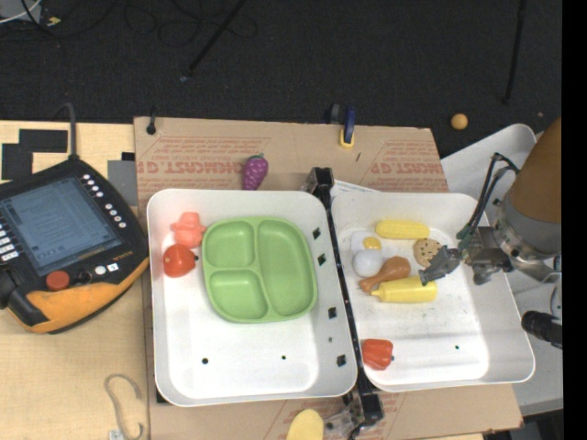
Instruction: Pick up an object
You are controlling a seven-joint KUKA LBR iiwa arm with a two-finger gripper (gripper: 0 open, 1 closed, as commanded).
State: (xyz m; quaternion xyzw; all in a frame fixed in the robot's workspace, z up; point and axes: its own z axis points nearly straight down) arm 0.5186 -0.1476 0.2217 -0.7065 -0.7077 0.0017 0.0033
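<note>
Over the right bin point(495, 360), the grey gripper point(438, 266) reaches in from the right, its dark fingers spread open and holding nothing. Touching or just beside the fingertips lies a brown cookie point(425, 249). Just below the gripper sits a yellow corn cob point(404, 291), with a brown chicken drumstick point(386, 272) against it. A white egg point(367, 262) lies left of the drumstick, a second corn cob point(402, 230) above the cookie, and a red pepper point(378, 353) well below, near the bin's front-left corner.
</note>
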